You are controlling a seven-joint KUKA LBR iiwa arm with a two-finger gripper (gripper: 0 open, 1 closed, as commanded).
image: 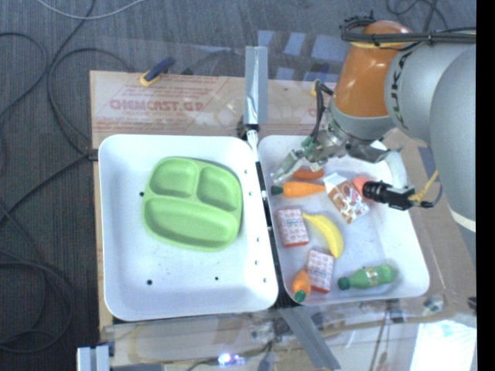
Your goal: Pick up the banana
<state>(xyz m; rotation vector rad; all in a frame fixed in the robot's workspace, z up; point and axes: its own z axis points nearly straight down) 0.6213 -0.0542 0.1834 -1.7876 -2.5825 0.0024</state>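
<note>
1. Arm (433, 91) comes in from the right, orange band up top, wrist angled down-left over the back of the right bin (410, 280).
2. Gripper (288, 168) sits low at the bin's back-left corner, near the divider btwn bins. Metal fingers point left-down; can't tell how far apart they are, too small & glinting. Nothing seen btwn them.
3. Banana (326, 233) lies flat mid-bin, yellow, curved, running from upper left to lower right. Apart from the gripper, w/ a carrot (302, 189) btwn the two.
4. That carrot lies crosswise just below the gripper tips; a second orange piece (309, 174) just behind it.
5. Red/white packet (291, 226) touching or just beside the banana's left end; another packet (319, 270) just below the banana.
6. Snack bag (348, 198) to the banana's upper right, near a black part (387, 194) on the arm.
7. Small carrot (301, 284) at front-left corner; green bottle (368, 277) on its side at front right.
8. Left bin (124, 284) holds a green tray (193, 203), 3 compartments, well apart from the gripper.
</note>
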